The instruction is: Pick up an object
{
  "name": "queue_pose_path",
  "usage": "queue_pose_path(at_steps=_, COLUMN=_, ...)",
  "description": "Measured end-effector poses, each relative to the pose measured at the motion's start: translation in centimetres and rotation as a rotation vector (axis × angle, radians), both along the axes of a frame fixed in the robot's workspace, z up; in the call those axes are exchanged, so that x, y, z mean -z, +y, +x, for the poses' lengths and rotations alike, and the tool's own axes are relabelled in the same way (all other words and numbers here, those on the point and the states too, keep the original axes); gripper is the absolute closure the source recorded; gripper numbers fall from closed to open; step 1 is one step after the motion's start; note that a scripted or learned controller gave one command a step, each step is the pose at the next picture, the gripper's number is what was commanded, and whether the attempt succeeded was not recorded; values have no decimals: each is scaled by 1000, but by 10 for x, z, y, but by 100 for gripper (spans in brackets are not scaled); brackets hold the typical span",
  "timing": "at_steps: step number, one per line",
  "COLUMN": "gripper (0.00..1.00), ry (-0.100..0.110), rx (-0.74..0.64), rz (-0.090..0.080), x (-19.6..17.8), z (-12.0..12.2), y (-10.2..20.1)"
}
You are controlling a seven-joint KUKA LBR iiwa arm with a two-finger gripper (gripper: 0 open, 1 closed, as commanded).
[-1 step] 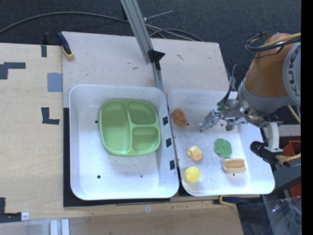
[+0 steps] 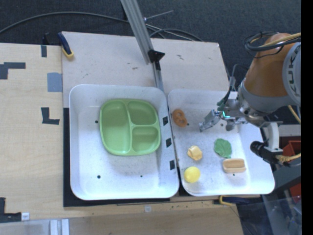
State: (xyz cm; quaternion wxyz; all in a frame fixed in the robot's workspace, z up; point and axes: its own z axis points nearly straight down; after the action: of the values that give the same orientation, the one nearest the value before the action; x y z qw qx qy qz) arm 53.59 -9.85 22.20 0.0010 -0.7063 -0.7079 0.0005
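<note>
The right bin (image 2: 254, 184) holds several small toy foods. A brown-orange piece (image 2: 179, 117) lies near its left wall. A pale yellow chunk (image 2: 194, 153) and a round yellow piece (image 2: 191, 174) sit lower down. A green leaf-shaped piece (image 2: 223, 147) and a tan bun-like piece (image 2: 234, 165) lie on the right side. My gripper (image 2: 216, 125) hangs over the upper middle of this bin, just above the green piece and to the right of the brown-orange one. Its fingers (image 2: 205, 124) stand apart, open, with nothing between them.
The left bin (image 2: 83, 180) carries a green divided plate (image 2: 130, 126). A metal pole (image 2: 139, 26) slants in from the top, ending at the wall between the bins. The arm's grey and orange body (image 2: 269, 77) overhangs the right bin's far right corner.
</note>
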Motion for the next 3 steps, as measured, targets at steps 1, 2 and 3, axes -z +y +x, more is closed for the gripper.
queue_pose_path(at_steps=1, gripper=0, ry=5, rx=1, rz=-1, x=47, z=3, y=-6)
queue_pose_path(at_steps=2, gripper=0, ry=7, rx=0, rz=0, x=111, z=1, y=-2)
queue_pose_path(at_steps=3, gripper=0, ry=-1, rx=1, rz=-2, x=133, z=1, y=-2)
